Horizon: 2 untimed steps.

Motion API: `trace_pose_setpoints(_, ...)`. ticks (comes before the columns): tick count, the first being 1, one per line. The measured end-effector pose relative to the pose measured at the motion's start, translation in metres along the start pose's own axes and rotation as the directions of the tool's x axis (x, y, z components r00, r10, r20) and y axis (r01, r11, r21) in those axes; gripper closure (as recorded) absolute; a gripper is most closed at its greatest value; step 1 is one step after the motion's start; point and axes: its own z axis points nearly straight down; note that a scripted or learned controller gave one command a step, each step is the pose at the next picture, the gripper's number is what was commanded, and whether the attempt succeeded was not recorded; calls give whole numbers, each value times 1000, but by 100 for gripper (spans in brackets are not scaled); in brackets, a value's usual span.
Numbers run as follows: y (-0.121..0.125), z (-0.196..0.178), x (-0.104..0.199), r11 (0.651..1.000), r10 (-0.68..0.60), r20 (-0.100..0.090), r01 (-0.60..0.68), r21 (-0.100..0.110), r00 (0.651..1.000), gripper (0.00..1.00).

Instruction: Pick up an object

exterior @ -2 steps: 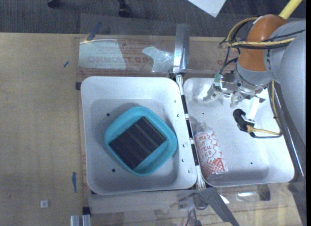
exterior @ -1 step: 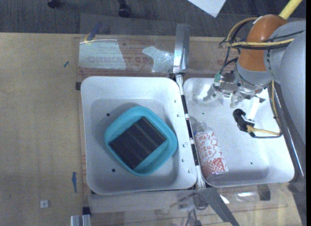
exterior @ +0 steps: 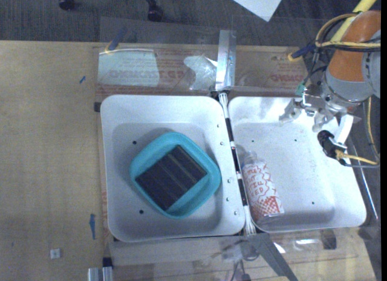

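**A:** How is the arm posed?

**B:** The grey arm with the orange band (exterior: 355, 35) comes in at the upper right. Its wrist points down over the far right corner of the right-hand shallow white bin (exterior: 314, 177). The two-finger gripper (exterior: 304, 106) hangs above the bin floor, just inside the back rim.

**A:** Spread or pressed together?

**B:** I cannot tell. From this slant the gripper is too small and cluttered to read.

**A:** And the things to pick?

**B:** A clear plastic tube with a red-and-white pattern (exterior: 261, 189) lies on its side along the right bin's left wall, well apart from the gripper. In the left-hand shallow white bin (exterior: 121, 122) sits a teal rounded-square plastic dish (exterior: 172, 139), turned cornerwise. A dark grey ribbed rectangular block (exterior: 170, 177) lies inside the dish.
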Motion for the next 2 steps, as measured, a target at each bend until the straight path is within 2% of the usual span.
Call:
trace_pose_setpoints(1,-27,-113,-5,1000,4,0,-4,0,1000,0)
trace_pose_setpoints(2,-61,-53,79,995,-95,-2,95,3,995,0)
